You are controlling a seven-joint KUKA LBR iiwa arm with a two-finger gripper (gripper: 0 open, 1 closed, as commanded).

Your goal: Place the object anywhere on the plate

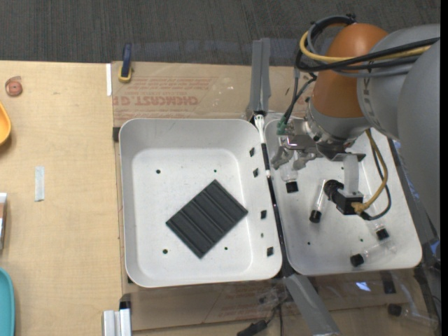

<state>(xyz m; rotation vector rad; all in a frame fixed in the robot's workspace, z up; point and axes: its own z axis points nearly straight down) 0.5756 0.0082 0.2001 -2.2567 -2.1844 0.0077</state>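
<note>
Dark ribbed plate (207, 218) lies in the left bin (133, 208); end effector (292, 161) over the right bin (399, 247), grip state unclear.

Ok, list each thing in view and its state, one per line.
Black ribbed plate: lying flat in the left bin, turned diagonally, nothing on it.
Left bin: holds the plate.
Right bin: holds small dark-capped pieces.
Gripper: low over the right bin's left edge.

**A robot test bench in a lab**

I'm looking down on a lab setup: a grey robot arm (392, 68) with looped cables (329, 37), two white bins (129, 208) on cardboard sheeting (182, 93), a plywood bench (56, 187), and dark carpet (140, 12) beyond.
</note>
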